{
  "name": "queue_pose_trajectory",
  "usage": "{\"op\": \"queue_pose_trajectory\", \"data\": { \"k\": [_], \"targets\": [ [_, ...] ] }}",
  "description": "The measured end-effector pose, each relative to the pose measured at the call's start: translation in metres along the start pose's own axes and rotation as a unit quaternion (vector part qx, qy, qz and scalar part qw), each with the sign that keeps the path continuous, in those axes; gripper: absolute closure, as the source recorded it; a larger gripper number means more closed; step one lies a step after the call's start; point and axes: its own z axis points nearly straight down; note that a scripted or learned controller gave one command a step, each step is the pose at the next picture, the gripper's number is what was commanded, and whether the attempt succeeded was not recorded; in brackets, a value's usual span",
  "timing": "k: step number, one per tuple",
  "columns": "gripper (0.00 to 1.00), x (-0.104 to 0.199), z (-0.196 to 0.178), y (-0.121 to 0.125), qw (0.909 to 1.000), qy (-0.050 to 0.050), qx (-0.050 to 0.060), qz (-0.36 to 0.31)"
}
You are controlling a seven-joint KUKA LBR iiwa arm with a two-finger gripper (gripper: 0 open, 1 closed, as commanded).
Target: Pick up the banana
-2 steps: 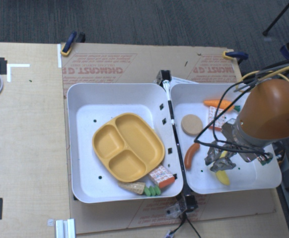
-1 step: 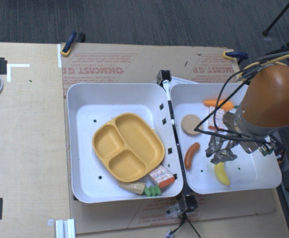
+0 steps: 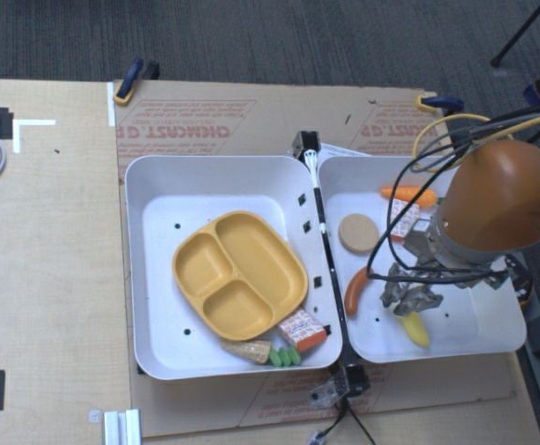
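Leftmost on the desk (image 3: 47,323), the left bin (image 3: 149,248) holds a yellow divided plate (image 3: 239,274) tilted at its middle; just below the plate sit a beige bar (image 3: 249,350), something small and green (image 3: 287,357) and a red-and-white packet (image 3: 302,331). Right bin (image 3: 493,336): red sausage (image 3: 354,291) near its left wall, tan round disc (image 3: 358,233) above it, carrot (image 3: 407,194) at the top. Pincer (image 3: 411,298) hangs directly over the banana (image 3: 415,329), which lies near the bin's front edge, its upper end hidden beneath; whether the pincer is spread or pressed together, cannot tell. Grey arm (image 3: 497,202) with orange band comes in from the right.
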Motion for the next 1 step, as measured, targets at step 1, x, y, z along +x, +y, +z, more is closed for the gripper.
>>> {"op": "queue_pose_trajectory", "data": {
  "k": [1],
  "targets": [
    [0.0,-0.0001,0.0,0.0,1.0,0.0,0.0,0.0]
  ]
}}
